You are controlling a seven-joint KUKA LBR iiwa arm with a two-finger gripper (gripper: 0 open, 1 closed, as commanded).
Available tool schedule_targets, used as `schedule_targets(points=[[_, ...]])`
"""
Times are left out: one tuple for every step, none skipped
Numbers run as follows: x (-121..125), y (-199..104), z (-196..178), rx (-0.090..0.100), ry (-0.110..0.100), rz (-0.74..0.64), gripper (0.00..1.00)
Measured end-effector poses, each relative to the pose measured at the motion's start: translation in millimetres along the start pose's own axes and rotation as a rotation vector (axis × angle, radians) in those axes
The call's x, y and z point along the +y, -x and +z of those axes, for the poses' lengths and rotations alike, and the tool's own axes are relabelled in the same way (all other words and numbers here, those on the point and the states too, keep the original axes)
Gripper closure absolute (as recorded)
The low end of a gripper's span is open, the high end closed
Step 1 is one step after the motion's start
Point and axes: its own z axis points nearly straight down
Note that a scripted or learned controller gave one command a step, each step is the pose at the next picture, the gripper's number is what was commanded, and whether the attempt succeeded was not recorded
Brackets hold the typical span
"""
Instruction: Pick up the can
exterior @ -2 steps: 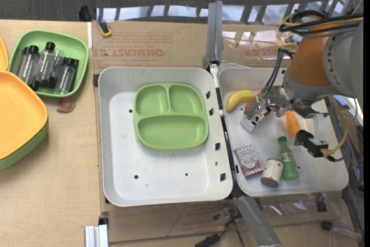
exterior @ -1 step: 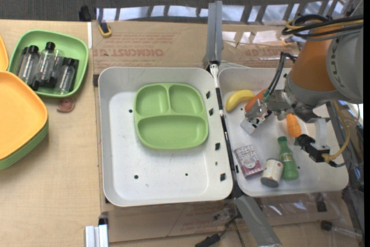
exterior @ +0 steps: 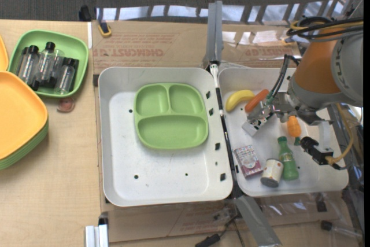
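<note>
Can (exterior: 270,172) beside green bottle (exterior: 287,157)

1. Bright, even overhead light; colours read clean.
2. Soft, short shadows under the green divided plate (exterior: 171,115) in the left bin (exterior: 110,142).
3. Mild glare on white bin walls.
4. Focus mostly sharp; arm (exterior: 326,69) slightly soft at right.

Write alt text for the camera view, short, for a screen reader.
A grey arm with an orange band reaches from the right over the right white bin, its pincer beside a yellow banana and an orange carrot. Nearer the front lie a small pale can, a green bottle and a pink box. The left white bin holds a green divided plate.
</note>
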Motion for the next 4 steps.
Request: schedule_targets(points=[[9.9, -20.0, 15.3, 0.001, -0.036, -0.015, 0.0], [-23.7, -23.7, 15.2, 0.0, -0.04, 0.103, 0.0], [-57.9, -20.8, 8.1, -0.003, -0.014, 0.072, 0.0], [12.9, -14.2, 16.2, -0.003, -0.038, 0.181, 0.0]])
